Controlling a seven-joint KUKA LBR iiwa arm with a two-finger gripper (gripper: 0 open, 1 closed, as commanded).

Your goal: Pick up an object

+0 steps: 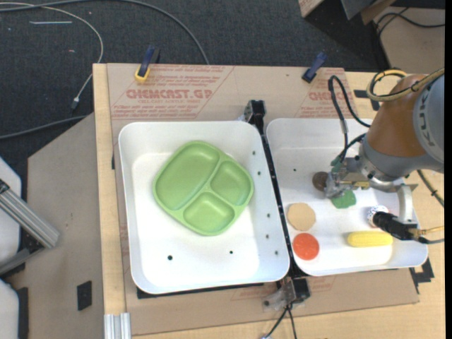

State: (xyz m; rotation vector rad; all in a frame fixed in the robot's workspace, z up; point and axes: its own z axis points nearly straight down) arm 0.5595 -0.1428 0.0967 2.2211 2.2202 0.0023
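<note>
I had the tool (344, 186) down in the right bin (311, 136), over a green object (345, 200) near its middle. Whether it gripped, I could not tell. Nothing looked lifted yet; the grasp and raise remained.

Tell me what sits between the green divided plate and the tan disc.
In the camera view, between green divided plate and tan disc lie bare white bin floor and the two bins' adjoining walls.
</note>
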